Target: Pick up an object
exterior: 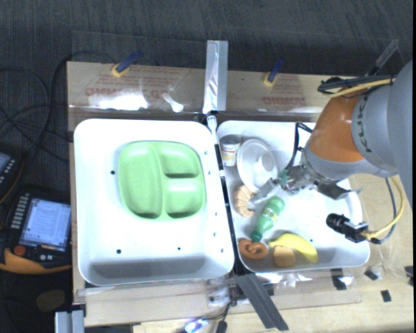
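In the right bin my gripper reaches in from the right and hangs low over the middle of the pile. Just under it lies a green bottle, tilted, with a pale segmented piece to its left. A white cup sits right behind the gripper, and a small tan can stands by the dividing wall. Along the front lie a yellow banana, a brown ring-shaped piece and a small tan lump. Nothing is seen lifted.
The left bin holds a green divided plate. The grey arm with its orange band covers the right bin's back right. A black cable fitting hangs over the bin's right side. Bin walls meet at the middle ridge.
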Robot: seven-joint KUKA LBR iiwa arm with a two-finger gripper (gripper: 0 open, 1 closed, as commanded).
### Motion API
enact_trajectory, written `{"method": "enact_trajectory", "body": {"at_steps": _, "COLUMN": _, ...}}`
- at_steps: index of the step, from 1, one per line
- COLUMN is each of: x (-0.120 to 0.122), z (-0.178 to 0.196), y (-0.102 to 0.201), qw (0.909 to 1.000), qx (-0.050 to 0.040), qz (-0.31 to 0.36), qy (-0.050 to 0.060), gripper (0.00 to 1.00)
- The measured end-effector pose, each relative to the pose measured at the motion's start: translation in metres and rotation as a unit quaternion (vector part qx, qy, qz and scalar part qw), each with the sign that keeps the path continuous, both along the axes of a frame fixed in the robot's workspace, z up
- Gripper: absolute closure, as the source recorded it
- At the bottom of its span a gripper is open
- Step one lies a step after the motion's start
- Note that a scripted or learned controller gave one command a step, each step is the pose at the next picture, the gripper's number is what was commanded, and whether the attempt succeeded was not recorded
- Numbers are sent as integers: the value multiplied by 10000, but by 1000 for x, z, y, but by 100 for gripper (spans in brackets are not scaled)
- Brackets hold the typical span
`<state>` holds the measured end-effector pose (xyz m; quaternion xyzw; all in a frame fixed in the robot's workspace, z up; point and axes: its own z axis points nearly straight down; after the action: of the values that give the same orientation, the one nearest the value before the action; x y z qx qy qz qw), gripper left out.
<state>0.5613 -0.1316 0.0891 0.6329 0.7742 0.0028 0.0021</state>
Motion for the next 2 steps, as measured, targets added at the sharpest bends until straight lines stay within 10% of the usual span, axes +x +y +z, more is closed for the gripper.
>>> {"method": "enact_trajectory", "body": {"at_steps": 1, "x": 1, "z": 10, "y": -1, "qw": 10000, "qx": -4, "qz": -6, "qy": -21, "gripper": 100}}
{"method": "enact_trajectory", "body": {"at_steps": 2, "x": 1, "z": 10, "y": -1, "qw": 10000, "qx": -3, "qz": -5, "qy": -19, "gripper": 0}}
